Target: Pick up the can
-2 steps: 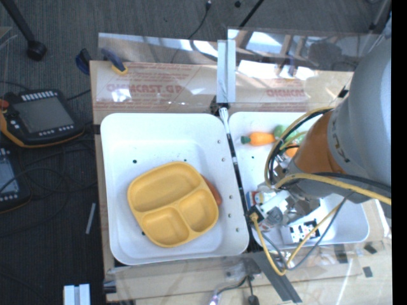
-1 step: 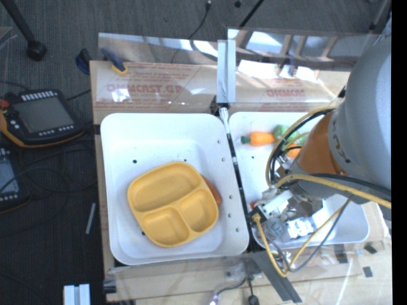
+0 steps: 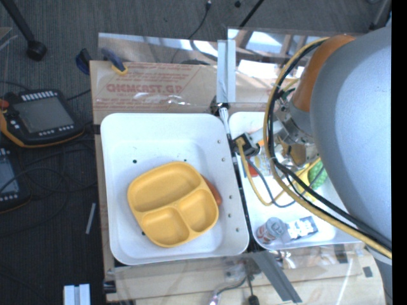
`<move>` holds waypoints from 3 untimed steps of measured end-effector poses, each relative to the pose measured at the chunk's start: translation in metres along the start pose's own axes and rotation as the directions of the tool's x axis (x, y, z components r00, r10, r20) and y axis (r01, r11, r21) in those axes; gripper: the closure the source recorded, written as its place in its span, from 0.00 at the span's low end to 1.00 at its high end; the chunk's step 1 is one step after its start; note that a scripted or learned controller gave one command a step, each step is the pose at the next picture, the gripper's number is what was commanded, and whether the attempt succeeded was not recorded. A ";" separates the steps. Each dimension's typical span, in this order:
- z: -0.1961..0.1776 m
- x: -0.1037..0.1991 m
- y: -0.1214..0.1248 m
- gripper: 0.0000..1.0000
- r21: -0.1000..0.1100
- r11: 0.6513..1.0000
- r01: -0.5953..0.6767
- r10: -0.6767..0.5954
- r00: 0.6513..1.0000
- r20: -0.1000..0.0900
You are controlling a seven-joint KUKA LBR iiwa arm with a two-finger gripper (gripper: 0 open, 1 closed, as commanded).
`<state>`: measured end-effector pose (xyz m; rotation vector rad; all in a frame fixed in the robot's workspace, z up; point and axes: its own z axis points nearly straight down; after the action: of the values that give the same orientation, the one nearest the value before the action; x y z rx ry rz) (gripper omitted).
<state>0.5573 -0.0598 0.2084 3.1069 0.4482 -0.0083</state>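
A: What's biggest?
B: The arm (image 3: 356, 126), covering most of the right bin (image 3: 324, 237) from 3 o'clock. Its fingers' state, I cannot tell.
A: And the left bin (image 3: 165, 138)?
B: It holds 1 yellow divided plate (image 3: 172, 203).
A: The can (image 3: 269, 230)?
B: Lying at the right bin's 7 o'clock corner.
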 end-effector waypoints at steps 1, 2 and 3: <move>0.116 -0.066 0.018 1.00 -0.005 0.962 0.274 -0.274 0.962 -0.015; 0.077 -0.036 -0.034 1.00 -0.020 0.981 0.193 -0.194 0.981 -0.004; 0.079 -0.032 -0.039 1.00 -0.035 0.985 0.168 -0.169 0.986 -0.004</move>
<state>0.5157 -0.0319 0.1293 3.0262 0.7021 0.0099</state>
